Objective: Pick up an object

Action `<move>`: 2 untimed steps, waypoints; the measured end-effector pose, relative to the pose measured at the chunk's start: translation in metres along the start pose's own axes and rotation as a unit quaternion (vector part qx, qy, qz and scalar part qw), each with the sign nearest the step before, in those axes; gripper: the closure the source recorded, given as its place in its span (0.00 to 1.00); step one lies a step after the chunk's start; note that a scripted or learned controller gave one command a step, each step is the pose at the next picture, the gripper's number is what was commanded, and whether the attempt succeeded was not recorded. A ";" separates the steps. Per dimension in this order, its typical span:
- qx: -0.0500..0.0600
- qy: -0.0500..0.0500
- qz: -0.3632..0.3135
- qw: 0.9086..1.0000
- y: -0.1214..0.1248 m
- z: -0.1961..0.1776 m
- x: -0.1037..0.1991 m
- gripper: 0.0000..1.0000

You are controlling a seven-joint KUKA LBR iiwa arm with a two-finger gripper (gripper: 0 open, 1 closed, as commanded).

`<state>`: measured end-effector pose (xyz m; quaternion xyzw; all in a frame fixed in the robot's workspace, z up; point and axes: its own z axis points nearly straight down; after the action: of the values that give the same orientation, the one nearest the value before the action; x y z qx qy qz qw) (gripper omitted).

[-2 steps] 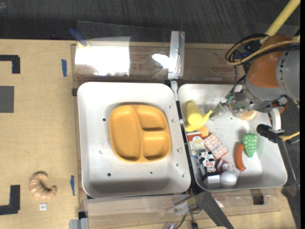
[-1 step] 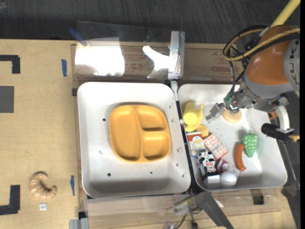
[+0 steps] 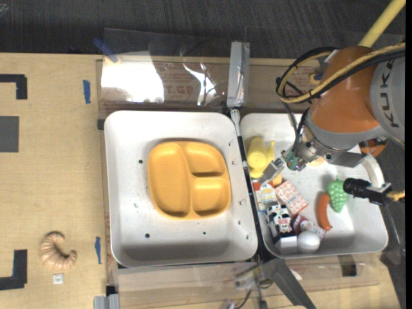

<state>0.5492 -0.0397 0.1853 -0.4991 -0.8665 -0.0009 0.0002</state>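
One gripper point(image 3: 283, 164) hangs low at the far left of the right bin point(image 3: 373, 237), just beside a yellow toy point(image 3: 259, 154); whether it is open or closed I cannot tell. Near of it lie patterned packets point(image 3: 288, 201), a silver ball point(image 3: 309, 241), a carrot-like toy point(image 3: 322, 211) and a green piece point(image 3: 336, 194). Nothing looks lifted yet, so the pick seems still ahead. Left, a yellow tray point(image 3: 188, 177) sits in the left bin point(image 3: 122, 172).

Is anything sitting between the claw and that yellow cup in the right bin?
Nothing visible does. The claw hangs just right of the yellow cup in the right bin, with bare white floor between them. The toy clutter lies nearer the camera, off that line.
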 end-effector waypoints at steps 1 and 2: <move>0.000 -0.001 0.176 0.984 0.028 0.001 -0.047 0.00; 0.001 0.000 0.245 0.970 -0.028 0.001 -0.033 0.00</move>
<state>0.5417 -0.0823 0.1843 -0.6963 -0.7178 0.0004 0.0011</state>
